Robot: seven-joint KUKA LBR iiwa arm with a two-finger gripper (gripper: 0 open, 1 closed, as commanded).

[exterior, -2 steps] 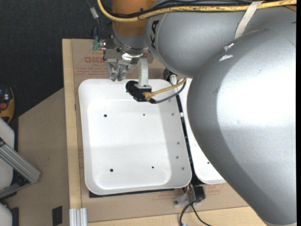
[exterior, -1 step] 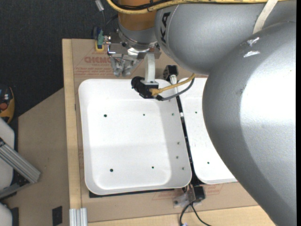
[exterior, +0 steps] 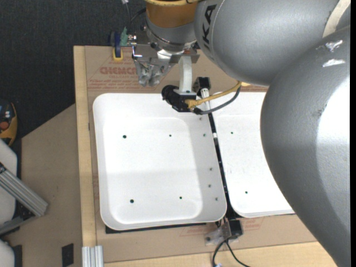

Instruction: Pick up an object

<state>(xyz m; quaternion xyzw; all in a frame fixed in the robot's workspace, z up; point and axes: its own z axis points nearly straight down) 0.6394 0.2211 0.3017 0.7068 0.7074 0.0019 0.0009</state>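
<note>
My gripper (exterior: 149,75) hangs from the orange-banded wrist (exterior: 167,4), just beyond the far rim of the left white bin (exterior: 150,160), over the brown bench top with red lettering. Nothing shows in its grasp. The left bin's floor is plain white with a few small dark dots. The right white bin (exterior: 245,160) lies beside it, and the grey arm (exterior: 289,93) covers much of that bin.
A small blue and yellow piece (exterior: 117,44) sits at the bench's far left corner. The brown bench board (exterior: 83,149) frames both bins. A metal rail (exterior: 22,193) lies off the bench at the left. A cable connector (exterior: 228,230) sits by the front edge.
</note>
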